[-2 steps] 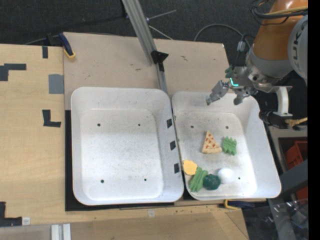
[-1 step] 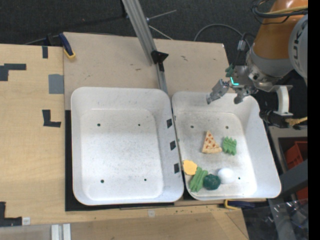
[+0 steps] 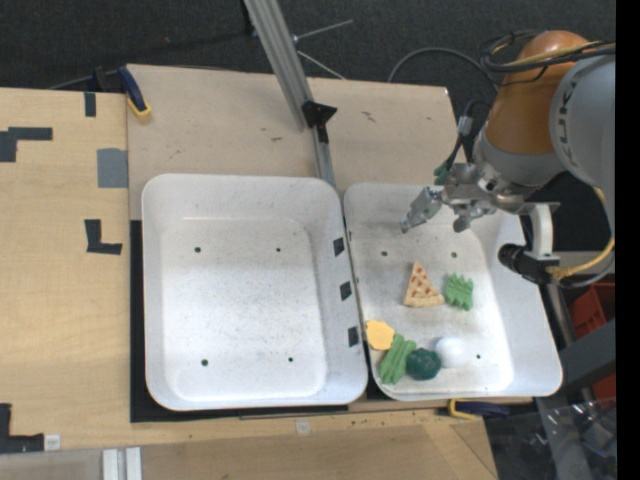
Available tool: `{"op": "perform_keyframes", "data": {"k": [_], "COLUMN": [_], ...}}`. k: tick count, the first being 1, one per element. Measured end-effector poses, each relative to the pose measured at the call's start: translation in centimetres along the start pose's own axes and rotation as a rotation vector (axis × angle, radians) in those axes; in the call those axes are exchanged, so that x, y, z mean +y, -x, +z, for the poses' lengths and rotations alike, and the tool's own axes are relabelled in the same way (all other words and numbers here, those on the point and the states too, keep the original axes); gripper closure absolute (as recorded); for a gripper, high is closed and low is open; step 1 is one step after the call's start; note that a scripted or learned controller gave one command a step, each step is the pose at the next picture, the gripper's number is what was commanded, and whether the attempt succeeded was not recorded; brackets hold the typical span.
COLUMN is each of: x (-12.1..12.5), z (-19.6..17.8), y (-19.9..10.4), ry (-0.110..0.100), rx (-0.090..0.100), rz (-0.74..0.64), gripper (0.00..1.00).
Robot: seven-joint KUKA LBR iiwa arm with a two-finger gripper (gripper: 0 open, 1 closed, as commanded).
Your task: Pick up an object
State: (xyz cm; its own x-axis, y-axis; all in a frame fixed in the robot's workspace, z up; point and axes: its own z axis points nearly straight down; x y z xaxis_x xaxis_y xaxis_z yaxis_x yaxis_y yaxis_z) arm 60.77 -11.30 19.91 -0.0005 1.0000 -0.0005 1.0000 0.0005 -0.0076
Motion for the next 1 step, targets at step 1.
{"op": "perform_keyframes", "data": {"k": [1], "x": [-0.95], "z": [4.97], "y": [0.30], "ry": [0.000], "rx": [0.000], "rz": [0.000], "gripper": [0.00]}}
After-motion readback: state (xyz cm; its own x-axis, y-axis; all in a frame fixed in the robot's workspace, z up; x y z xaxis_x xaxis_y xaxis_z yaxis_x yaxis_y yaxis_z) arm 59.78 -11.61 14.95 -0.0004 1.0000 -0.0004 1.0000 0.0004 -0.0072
